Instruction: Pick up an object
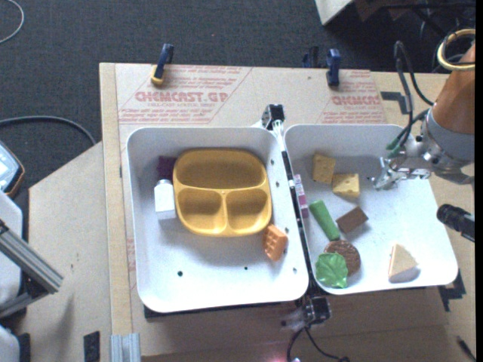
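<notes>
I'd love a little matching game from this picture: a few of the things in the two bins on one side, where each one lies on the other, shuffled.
Things:
1. yellow tray
2. green stick
3. pale wedge
4. white bottle

Places:
A. right bin, near front right corner
B. left bin, against the tray's left edge
C. middle of left bin
D. right bin, close to the divider

Pairs: 1-C, 2-D, 3-A, 4-B
</notes>
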